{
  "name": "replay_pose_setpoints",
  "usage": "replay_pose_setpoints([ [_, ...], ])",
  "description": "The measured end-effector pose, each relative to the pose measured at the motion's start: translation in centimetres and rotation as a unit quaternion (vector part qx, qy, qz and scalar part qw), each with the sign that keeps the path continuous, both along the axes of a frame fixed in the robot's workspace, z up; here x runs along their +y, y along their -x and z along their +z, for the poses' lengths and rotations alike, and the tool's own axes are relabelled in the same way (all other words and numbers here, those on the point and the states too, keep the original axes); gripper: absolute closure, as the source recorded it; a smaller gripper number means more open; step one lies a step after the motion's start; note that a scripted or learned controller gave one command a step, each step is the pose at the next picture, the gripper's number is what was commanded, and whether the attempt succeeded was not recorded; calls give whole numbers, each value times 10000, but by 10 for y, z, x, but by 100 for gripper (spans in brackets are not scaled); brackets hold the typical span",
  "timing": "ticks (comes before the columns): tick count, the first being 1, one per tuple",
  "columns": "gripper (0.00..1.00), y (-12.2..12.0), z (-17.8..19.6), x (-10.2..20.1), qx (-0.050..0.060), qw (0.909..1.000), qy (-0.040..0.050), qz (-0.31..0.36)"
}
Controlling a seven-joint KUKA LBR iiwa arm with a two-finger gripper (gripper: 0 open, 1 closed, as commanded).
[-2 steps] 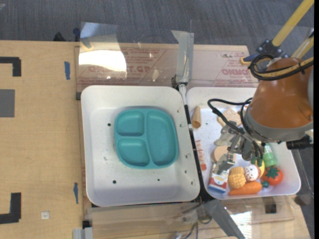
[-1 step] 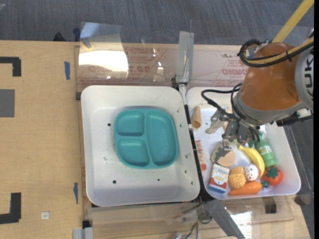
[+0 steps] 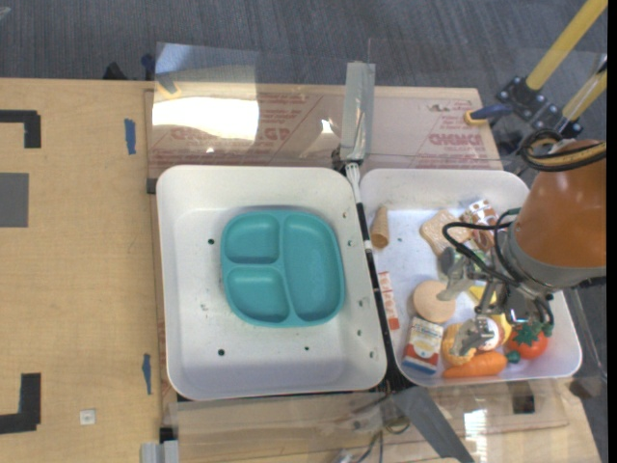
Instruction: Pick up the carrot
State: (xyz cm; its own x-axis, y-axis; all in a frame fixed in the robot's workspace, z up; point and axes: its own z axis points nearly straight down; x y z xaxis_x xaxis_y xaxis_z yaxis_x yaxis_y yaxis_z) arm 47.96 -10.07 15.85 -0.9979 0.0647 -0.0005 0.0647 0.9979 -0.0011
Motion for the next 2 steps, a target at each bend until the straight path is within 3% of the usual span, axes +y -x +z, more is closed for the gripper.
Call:
replay_pose_setpoints([
  [1,0,-11,-54,4,-175,9998,16,102],
  [2,0,-23,-54,2,-209,9993,9,-308],
])
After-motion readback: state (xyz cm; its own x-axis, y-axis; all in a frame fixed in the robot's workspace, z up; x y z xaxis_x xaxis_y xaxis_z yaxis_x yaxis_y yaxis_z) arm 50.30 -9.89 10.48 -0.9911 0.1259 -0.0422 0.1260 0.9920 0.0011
